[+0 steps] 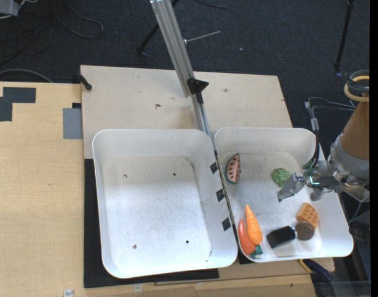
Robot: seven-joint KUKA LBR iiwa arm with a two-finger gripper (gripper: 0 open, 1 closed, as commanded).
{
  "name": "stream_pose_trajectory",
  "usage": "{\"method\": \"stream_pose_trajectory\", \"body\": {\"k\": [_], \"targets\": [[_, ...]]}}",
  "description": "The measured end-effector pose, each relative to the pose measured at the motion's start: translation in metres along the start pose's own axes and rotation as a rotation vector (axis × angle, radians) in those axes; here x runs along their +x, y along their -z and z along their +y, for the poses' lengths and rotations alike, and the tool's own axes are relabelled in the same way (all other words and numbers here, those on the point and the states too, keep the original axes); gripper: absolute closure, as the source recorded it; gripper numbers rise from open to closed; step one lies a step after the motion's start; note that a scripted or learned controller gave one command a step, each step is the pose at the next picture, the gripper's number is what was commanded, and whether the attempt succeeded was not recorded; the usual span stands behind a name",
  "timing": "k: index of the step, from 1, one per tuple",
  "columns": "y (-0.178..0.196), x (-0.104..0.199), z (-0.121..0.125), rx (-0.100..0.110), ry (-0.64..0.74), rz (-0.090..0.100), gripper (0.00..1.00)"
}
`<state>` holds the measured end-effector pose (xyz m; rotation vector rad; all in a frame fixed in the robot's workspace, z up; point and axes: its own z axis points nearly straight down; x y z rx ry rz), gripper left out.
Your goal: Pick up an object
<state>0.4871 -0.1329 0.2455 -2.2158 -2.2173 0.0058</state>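
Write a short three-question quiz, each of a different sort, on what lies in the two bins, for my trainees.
1. True or false: the watermelon slice lies in the left bin.
2. Which item lies nearest the end effector? A) carrot B) green leafy piece C) black block
3. Fill in: the waffle-topped piece lies in the ____ bin.

Key: 1 false; 2 B; 3 right.

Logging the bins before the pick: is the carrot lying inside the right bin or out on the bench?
Inside. The carrot lies flat on the floor of the right bin, near its front left corner, beside the divider.
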Motion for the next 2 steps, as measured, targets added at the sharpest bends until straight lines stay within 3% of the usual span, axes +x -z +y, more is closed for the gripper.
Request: {"method": "stream_pose_trajectory", "body": {"k": [1,2], "targets": [[0.002,-0.001,0.001,-0.005,-0.004,-0.001,0.0],[-0.062,0.002,0.002,0.002,-0.001,0.001,0.0]]}}
